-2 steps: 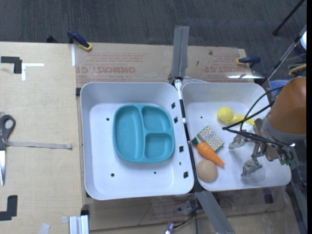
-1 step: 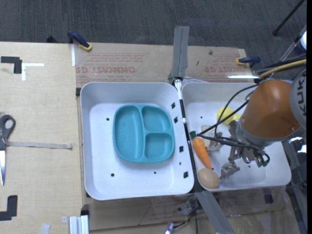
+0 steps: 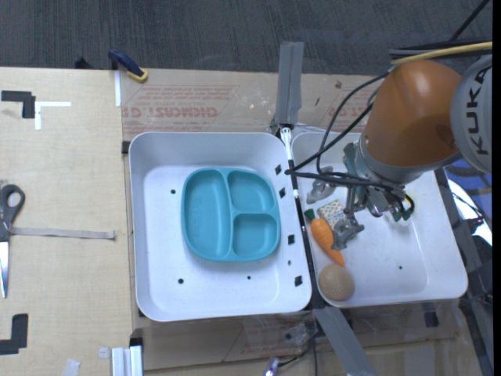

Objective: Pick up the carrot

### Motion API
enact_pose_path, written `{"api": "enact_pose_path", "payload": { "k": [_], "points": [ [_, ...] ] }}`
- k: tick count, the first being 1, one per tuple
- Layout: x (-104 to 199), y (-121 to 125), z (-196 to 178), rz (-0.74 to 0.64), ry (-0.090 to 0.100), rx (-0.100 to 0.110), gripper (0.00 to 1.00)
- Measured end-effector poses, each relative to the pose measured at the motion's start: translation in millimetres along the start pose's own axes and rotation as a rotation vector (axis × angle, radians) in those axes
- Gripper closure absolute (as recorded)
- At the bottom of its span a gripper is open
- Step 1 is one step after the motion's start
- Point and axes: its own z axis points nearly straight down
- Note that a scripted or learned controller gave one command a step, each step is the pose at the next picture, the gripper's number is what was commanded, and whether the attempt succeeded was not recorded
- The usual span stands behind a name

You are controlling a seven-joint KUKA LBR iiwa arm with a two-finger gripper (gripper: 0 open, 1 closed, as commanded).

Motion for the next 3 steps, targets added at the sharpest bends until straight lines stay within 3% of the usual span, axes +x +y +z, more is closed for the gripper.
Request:
{"api": "enact_pose_path", "payload": {
  "k": [1,2,3],
  "points": [
    [43.3,-24.6,0.2,0.13,0.003,0.0,0.0],
    [37.5,28.4,0.4,0.103,0.003,0.0,0.0],
    [2.9,-17.0,0.5,0.22,0.001,0.001,0.0]
  ]
}}
